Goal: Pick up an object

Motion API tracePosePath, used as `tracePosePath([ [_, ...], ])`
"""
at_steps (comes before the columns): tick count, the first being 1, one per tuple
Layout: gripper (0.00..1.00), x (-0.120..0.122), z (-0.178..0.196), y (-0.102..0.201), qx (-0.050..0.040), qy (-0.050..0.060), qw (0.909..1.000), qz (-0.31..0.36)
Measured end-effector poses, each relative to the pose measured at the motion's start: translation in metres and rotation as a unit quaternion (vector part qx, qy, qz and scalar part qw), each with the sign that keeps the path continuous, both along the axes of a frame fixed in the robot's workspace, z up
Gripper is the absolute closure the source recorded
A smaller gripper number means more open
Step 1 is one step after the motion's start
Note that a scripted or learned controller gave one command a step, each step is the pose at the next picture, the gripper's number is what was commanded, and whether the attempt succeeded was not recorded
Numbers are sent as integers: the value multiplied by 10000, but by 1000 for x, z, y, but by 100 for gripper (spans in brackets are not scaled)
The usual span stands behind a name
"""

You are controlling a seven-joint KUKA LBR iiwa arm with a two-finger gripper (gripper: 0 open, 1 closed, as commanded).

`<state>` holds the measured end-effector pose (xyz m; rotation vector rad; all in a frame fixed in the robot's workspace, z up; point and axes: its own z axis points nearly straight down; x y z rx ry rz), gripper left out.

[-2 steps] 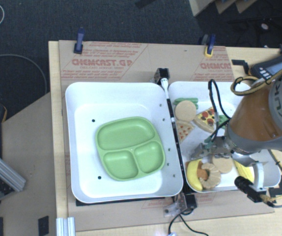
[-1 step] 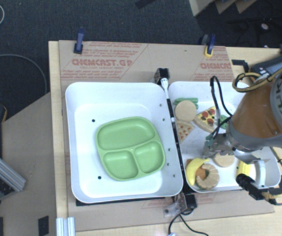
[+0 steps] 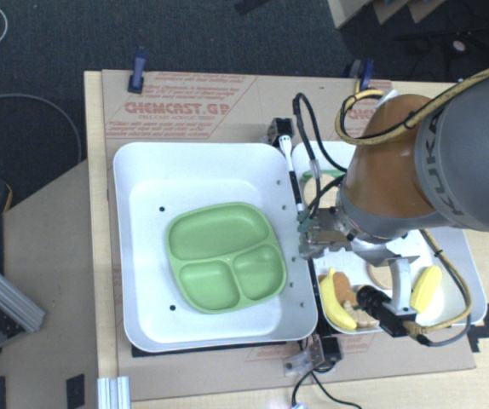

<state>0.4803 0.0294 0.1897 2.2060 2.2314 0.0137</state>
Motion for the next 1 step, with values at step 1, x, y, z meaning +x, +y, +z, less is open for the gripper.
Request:
tracePosePath([
  [1, 100, 1, 159, 35, 5, -47, 10000, -16],
])
